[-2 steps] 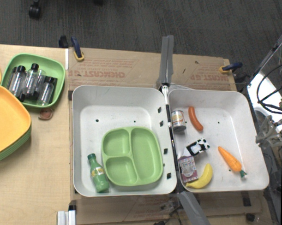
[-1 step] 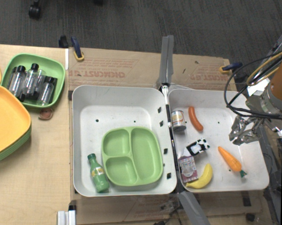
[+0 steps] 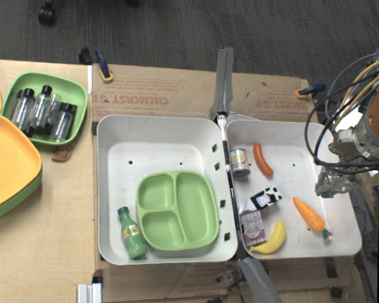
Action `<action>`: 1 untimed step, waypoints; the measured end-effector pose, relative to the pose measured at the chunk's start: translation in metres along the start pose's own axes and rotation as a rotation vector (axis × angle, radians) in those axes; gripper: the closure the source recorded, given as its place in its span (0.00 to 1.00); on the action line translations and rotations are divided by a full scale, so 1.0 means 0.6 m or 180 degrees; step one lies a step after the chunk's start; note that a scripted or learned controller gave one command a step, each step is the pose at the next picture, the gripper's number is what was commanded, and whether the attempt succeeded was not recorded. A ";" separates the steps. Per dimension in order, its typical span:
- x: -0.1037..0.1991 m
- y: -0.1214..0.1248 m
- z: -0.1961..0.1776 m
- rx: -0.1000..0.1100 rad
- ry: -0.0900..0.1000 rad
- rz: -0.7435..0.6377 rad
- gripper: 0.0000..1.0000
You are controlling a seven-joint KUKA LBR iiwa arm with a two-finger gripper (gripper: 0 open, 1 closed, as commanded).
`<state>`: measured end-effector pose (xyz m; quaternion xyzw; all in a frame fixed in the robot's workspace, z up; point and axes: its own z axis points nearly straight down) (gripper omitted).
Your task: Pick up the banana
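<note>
The yellow banana [image 3: 271, 237] lies curved at the front of the right bin [image 3: 335, 246], touching a pink-and-white pouch [image 3: 252, 225] on its left. My gripper [image 3: 334, 184] hangs over the right bin's right side, up and to the right of the banana and well apart from it. An orange carrot [image 3: 310, 215] lies between the gripper and the banana. Nothing shows between the fingers.
The right bin also holds a small can [image 3: 239, 161], a red sausage [image 3: 262, 159] and a black-and-white toy [image 3: 266, 198]. In the left bin sit a green divided plate [image 3: 178, 211] and a green bottle [image 3: 131, 233]. Cables loop above the gripper at the right.
</note>
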<state>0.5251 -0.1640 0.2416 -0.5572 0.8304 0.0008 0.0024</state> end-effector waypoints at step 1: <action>0.024 0.013 -0.102 0.0001 -0.0001 -0.1087 1.00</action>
